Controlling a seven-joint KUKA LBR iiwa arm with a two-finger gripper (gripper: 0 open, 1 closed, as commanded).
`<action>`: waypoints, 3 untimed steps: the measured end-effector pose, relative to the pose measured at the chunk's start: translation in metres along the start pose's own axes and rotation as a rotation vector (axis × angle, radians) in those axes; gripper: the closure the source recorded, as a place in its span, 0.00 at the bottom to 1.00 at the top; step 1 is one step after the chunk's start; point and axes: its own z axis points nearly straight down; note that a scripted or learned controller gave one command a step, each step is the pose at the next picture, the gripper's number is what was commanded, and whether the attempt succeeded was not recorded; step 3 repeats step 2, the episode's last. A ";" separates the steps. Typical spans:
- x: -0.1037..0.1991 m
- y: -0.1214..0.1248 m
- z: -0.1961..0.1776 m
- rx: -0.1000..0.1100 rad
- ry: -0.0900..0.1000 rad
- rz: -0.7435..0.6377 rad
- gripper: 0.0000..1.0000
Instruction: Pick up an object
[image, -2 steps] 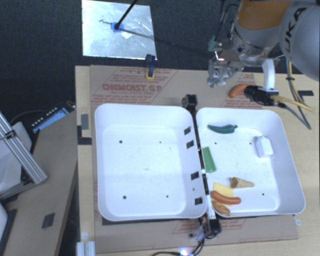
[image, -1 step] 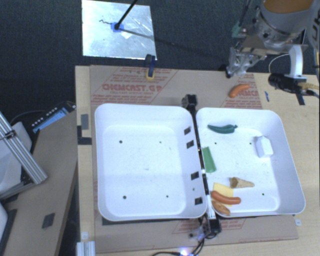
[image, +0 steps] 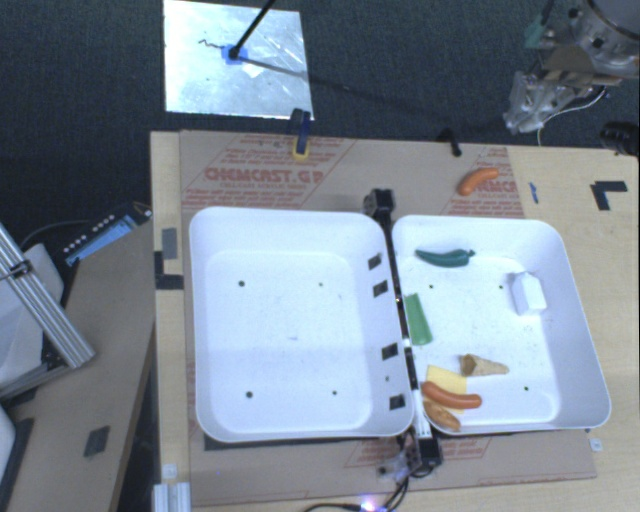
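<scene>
White right bin (image: 560, 250) holds the toy foods; the gripper (image: 535, 105) hovers far-right, finger state unclear, approach not begun.

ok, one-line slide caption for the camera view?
Gripper parked beyond the bench; toy food in right bin, one hot dog outside it.

We see the right bin (image: 560, 300) holding a green pepper (image: 446, 257), a sausage (image: 452, 398) and a white block (image: 528, 293).
</scene>
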 end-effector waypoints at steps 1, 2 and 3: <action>0.017 -0.002 -0.036 0.001 0.003 -0.008 1.00; 0.053 0.000 -0.055 0.002 0.003 -0.010 1.00; 0.053 0.000 -0.055 0.002 0.003 -0.010 1.00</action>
